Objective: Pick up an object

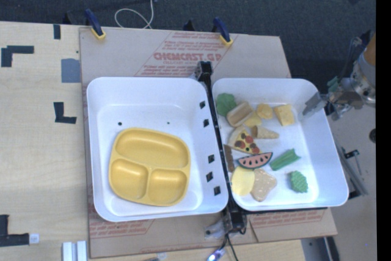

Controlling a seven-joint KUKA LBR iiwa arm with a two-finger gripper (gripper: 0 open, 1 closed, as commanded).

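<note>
Two shallow white plastic bins are sitting side by side on a brown cardboard sheet (183, 55), itself clamped to the bench by two blue-and-yellow clips.

The left bin (101, 95) is holding a yellow three-compartment plastic tray (148, 165), lying flat toward the bin's near side.

The right bin (321, 150) is carrying a scatter of toy food pieces. A green leafy piece (225, 101) is lying at the far left, with a tan bread-roll piece (239, 113) just beside it. Two small yellow chunks (275, 113) are resting near the middle of the far side. A pizza-slice piece with red dots (245, 142) is sitting above a watermelon wedge (254, 161). A pale yellow rounded piece (242, 181) is touching a beige toast-shaped piece (263, 185) at the near edge. A long green pod-like piece (285, 159) and a small ridged green piece (298, 181) are lying toward the right.

The grey two-finger gripper (319, 102) is hovering over the right bin's far right rim, well apart from the toys; nothing is sitting between its fingers, and whether they are spread or closed cannot be told.
</note>
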